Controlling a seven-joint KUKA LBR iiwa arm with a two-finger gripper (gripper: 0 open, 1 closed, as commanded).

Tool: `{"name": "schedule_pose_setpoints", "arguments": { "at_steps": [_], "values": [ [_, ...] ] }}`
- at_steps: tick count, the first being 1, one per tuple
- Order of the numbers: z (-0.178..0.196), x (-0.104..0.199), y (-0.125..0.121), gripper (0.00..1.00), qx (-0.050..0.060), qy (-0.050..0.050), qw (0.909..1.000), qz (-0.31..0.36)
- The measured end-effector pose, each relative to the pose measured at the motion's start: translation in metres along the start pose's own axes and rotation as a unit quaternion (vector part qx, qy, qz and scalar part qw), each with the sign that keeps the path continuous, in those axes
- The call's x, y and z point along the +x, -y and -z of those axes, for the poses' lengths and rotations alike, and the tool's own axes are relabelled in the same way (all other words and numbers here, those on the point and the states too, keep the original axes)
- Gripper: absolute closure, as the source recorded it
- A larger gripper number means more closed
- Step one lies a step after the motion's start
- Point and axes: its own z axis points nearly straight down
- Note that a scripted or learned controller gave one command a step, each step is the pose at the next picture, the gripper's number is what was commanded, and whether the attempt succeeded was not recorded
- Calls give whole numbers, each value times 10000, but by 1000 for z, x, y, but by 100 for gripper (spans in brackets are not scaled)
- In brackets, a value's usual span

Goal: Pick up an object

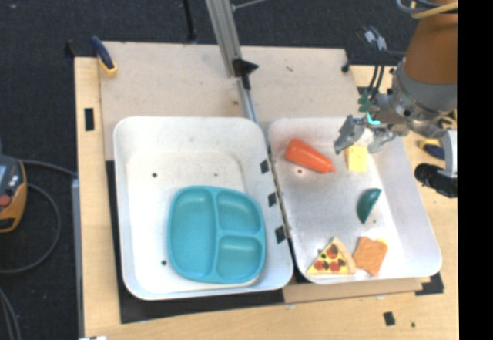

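Observation:
The right bin (408, 200) holds an orange carrot-shaped piece (310, 156) near its far left, a small yellow block (357, 159), a dark teal piece (368, 203), a pizza slice (331, 259) and an orange square piece (370, 254) at the front. My gripper (363, 136) hangs over the far part of this bin, just above and behind the yellow block. Its fingers stand apart, open, and nothing is between them. The carrot piece lies a little to the gripper's left.
A teal divided plate (217, 234) lies in the left bin (146, 153). A slanted metal post (223, 22) rises from behind the bins' shared edge. A yellow-handled clamp (104, 57) sits at the bench's far left corner.

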Motion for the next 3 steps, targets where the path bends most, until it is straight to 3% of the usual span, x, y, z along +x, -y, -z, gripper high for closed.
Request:
{"name": "schedule_pose_setpoints", "arguments": {
  "at_steps": [1, 3],
  "values": [
    [1, 0, -1, 0, -13, 1, 10000, 2],
    [-119, 7, 3, 0, 15, 1, 10000, -6]
  ]
}}
